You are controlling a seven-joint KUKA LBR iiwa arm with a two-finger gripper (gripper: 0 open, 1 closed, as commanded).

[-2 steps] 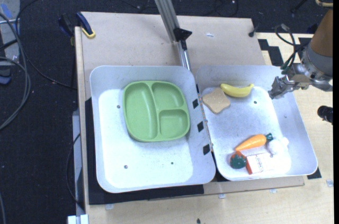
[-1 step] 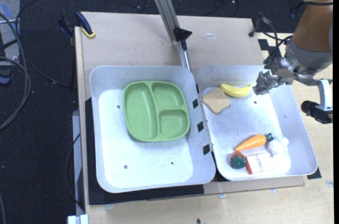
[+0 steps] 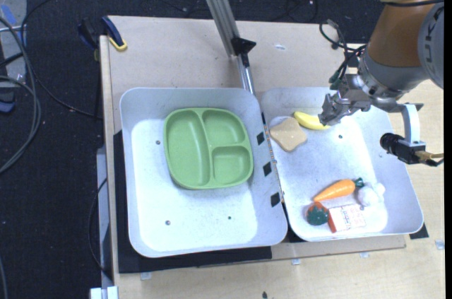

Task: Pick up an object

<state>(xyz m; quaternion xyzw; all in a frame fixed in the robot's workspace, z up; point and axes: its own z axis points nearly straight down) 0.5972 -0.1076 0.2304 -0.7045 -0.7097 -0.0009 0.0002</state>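
Banana (image 3: 308, 121) lies near the far wall of the right bin (image 3: 395, 170), long axis running left-right, its right end beside the gripper (image 3: 330, 112); whether the fingers pinch it I cannot tell. Just beside its left end sits a tan bread slice (image 3: 287, 134). Bare floor spreads mid-bin; a carrot (image 3: 335, 189) and red carton (image 3: 346, 218) crowd the near edge.

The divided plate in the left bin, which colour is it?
Light green; the divided plate shows best in the camera view.
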